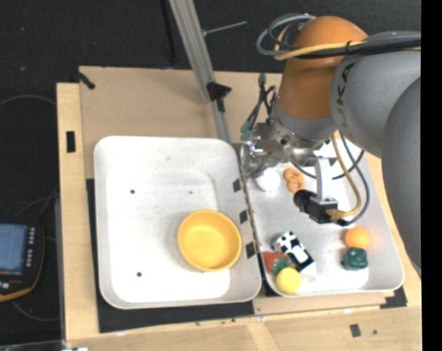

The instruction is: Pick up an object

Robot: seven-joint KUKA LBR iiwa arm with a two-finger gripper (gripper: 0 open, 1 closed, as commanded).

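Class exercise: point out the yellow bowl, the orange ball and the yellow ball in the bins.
yellow bowl (208,240), camera view, inside of the bowl.
orange ball (357,238), camera view, middle of the ball.
yellow ball (288,280), camera view, top of the ball.

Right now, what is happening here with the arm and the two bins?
The grey arm with the orange band reaches from the right over the far end of the right white bin. That bin holds an orange ball, a green object, a yellow ball and a black-and-white toy. A yellow round bowl sits in the left white bin. No object looks lifted.
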